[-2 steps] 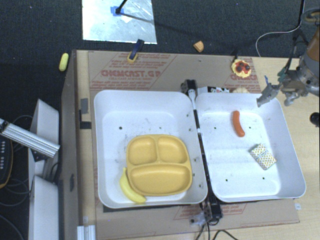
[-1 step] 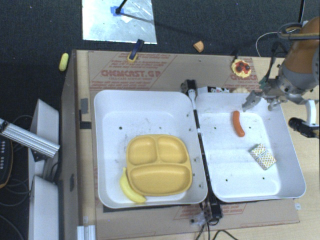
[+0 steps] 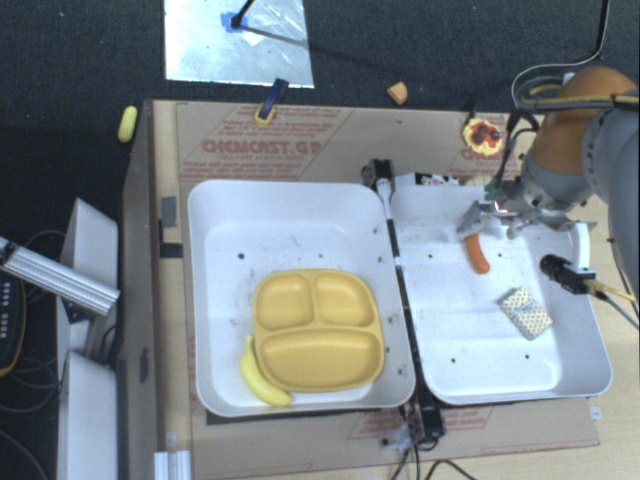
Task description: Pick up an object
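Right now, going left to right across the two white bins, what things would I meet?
First the yellow banana, then the yellow divided plate, then the small orange sausage-shaped thing, and last the pale patterned packet.

Main shell: the arm [image 3: 615, 158] is grey, smooth and rounded, at the right edge of the frame, in its upper half.
Colour band: an orange band [image 3: 572, 123], glossy and dome-shaped, lies left of the grey shell, with a pale highlight on top.
Wrist: a grey collar [image 3: 550, 190] below the orange, narrower and rounded.
Tool end: the gripper [image 3: 494, 220] is bare silvery metal, angular and flat-sided, left of the collar.
Cables: thin black cables [image 3: 530, 76] loop over the orange band; one long black cable [image 3: 606, 8] runs to the frame's top edge.
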`<state>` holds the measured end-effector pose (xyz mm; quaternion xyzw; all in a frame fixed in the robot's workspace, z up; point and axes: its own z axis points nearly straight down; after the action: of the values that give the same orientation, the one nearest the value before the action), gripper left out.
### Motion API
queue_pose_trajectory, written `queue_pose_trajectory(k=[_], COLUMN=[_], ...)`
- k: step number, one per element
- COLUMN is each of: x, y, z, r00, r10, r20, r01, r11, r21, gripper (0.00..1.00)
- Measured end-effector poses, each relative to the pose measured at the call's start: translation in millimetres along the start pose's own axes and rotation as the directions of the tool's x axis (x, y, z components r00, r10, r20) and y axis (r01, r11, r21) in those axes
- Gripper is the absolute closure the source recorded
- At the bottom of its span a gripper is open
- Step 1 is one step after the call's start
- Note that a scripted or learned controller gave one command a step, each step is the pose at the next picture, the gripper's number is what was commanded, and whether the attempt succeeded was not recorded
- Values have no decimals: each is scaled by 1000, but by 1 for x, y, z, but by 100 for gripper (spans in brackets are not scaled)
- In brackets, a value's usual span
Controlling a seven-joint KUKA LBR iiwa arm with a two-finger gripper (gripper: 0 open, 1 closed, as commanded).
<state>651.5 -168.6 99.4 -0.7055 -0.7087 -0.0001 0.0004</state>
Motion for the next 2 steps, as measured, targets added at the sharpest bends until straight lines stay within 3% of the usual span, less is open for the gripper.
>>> queue_pose_trajectory(k=[1, 2], x=[0, -38], y=[1, -37], z=[-12, 15], r00=[1000, 1000], r10=[-2, 3], r20=[2, 2], r01=[2, -3], r11=[1000, 1000], r21=[-5, -2], gripper=[100, 100])
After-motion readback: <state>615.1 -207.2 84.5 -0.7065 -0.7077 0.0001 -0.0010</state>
